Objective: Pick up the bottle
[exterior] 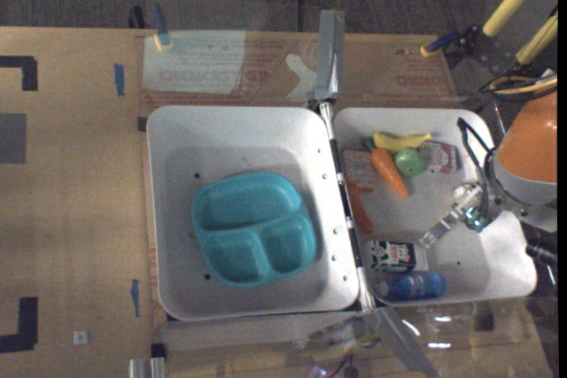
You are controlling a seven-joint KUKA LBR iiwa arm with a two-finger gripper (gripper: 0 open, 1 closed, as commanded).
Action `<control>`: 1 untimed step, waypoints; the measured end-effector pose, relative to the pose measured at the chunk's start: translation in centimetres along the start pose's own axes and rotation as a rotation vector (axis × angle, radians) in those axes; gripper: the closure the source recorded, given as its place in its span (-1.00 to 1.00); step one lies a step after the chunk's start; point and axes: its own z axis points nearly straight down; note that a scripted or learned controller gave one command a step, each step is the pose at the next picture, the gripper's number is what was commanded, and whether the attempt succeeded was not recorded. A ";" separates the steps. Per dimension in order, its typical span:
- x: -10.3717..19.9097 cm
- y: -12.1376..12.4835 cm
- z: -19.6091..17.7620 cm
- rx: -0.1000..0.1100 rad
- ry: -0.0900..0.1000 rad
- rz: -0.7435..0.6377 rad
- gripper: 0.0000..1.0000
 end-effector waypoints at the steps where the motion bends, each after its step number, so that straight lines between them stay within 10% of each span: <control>1: 2.1 -2.8 0.9 -0.008 0.015 0.276 -1.00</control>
